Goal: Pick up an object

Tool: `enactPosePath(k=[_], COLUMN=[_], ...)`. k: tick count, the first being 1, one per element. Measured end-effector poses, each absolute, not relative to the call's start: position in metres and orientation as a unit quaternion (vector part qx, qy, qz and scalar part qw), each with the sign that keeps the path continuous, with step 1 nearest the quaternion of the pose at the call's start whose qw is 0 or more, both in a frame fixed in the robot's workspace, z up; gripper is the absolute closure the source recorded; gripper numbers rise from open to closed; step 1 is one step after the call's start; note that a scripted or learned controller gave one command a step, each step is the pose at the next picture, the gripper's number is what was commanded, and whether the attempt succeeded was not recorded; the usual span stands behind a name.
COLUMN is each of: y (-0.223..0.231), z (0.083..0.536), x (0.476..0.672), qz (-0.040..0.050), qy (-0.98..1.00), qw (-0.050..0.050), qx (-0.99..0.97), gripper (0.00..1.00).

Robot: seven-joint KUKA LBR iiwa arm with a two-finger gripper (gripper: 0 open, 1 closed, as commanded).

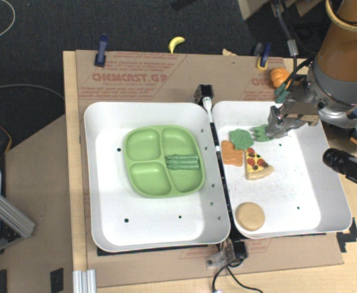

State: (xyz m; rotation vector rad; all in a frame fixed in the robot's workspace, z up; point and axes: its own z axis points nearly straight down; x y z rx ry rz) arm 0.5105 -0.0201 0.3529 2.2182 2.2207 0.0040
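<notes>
In the near corner of the right bin [324, 215] lies a round tan cookie [250, 215], just beside the bin's front rim. Farther in, near the divide between the bins, a toy pizza slice [257, 164] with red dots and a yellow crust touches an orange flat piece [231, 153]. Behind them sits a green leafy toy [242, 138], and the gripper [278, 127] is low over the bin just beside this green toy; I cannot tell if its fingers are apart or together, or if they hold something. The right half of this bin is bare white floor with small dark specks.

In the left bin [105, 212] a green divided plate [163, 160] lies in the middle, with a darker green ribbed piece [182, 162] in its right compartment and free floor all around.

Beyond the bins, the brown board [135, 75] on the table carries red letters that read "CHEMCAST". A blue clamp [100, 49] holds its far edge, and a yellow banana toy [176, 43] lies behind it.
</notes>
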Motion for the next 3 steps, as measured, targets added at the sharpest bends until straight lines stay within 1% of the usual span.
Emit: enactPosePath(k=[1,2,3], y=[-0.006,0.061,0.074], z=[0.415,0.497,0.418], x=[0.479,0.48,0.479], qz=[0.0026,0.0049,-0.0037], qy=[0.708,0.71,0.708], qw=[0.002,0.003,-0.003], qx=[0.706,0.704,0.707], gripper=[1.0,1.0,1.0])
